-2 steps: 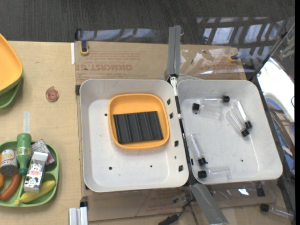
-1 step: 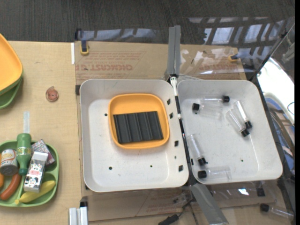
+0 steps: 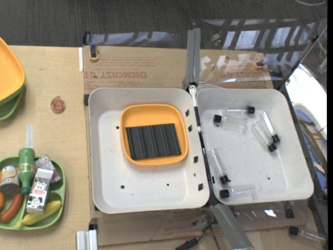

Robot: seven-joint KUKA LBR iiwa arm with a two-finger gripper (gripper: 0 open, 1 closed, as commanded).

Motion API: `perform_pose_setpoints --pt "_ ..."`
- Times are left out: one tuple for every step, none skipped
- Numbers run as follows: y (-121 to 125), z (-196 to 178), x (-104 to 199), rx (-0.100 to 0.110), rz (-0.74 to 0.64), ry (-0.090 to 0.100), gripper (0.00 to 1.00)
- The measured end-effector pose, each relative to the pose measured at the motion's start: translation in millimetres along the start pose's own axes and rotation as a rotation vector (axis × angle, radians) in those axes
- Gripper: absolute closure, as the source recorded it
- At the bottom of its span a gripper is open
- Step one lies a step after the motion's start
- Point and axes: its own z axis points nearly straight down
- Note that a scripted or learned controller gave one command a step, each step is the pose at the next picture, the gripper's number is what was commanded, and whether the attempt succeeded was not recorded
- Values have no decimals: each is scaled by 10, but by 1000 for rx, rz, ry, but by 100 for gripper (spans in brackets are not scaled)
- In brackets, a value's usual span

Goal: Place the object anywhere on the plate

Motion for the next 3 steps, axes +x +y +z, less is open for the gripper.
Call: perform_pose_setpoints --pt "148 10 -64 1 -439 -2 0" --pt "133 10 9 2 -586 -2 0" --pt "281 10 -139 3 -587 -2 0"
